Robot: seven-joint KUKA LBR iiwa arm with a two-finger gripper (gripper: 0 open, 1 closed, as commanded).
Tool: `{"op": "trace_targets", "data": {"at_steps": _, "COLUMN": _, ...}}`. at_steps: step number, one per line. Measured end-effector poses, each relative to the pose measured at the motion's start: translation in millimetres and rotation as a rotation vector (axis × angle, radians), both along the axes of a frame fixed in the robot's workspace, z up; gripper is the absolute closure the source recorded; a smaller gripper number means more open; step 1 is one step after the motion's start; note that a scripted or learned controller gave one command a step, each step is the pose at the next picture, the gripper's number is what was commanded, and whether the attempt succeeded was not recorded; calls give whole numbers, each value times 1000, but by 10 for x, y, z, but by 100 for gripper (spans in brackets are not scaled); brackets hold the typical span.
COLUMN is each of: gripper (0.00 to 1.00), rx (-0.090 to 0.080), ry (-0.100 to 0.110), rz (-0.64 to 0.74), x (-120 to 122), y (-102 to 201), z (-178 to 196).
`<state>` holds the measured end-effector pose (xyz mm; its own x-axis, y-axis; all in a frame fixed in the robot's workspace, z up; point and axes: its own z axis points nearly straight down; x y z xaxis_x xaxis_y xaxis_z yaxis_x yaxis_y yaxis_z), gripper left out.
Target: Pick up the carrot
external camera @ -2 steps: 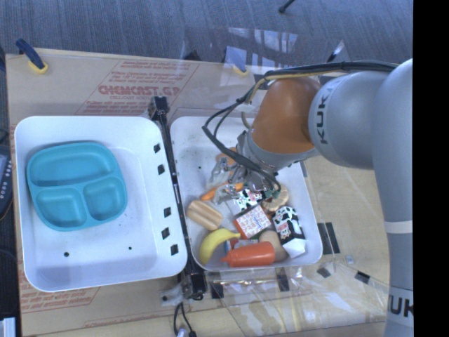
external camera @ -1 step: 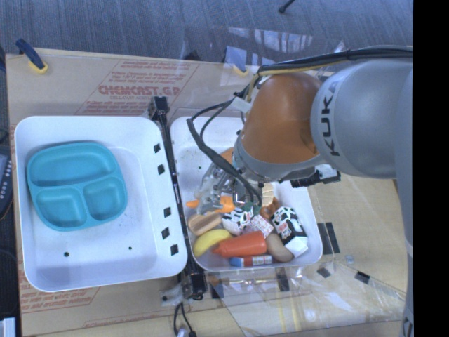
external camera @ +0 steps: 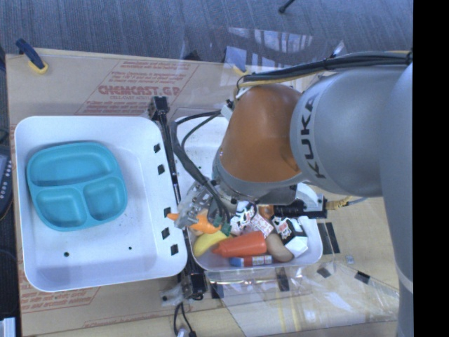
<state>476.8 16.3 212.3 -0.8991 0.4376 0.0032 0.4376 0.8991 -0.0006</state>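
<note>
The carrot [external camera: 243, 245] lies on its side in the right bin [external camera: 312, 258], near the front wall, with its thick end toward the right. It is packed among other things. A yellow banana-like toy [external camera: 208, 243] touches its left end, and a smaller orange piece [external camera: 204, 225] lies just behind that one. A marker with red and blue parts [external camera: 250, 261] lies along the front of the carrot, between it and the bin wall. A brown rounded thing [external camera: 281, 251] is at its right end, and behind it there are some black and white pieces [external camera: 286, 229] with red marks.

The arm [external camera: 330, 135] with its orange band [external camera: 261, 135] hangs low over this bin and hides most of the back part. The gripper [external camera: 195, 206] is at the left side of the bin, above the small orange piece and just behind the carrot; I cannot tell its state. Black cables [external camera: 184, 149] run from the wrist along the wall between the two bins.

There is very little free room around the carrot. The left bin [external camera: 42, 272] holds a blue divided plate [external camera: 76, 184] in its back left part, and the floor in front and to the right of the plate is bare.
</note>
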Motion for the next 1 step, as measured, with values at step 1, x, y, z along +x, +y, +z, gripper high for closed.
{"op": "trace_targets", "data": {"at_steps": 1, "gripper": 100, "rx": -1, "ry": 3, "rz": -129, "x": -10, "y": 263, "z": -214}}
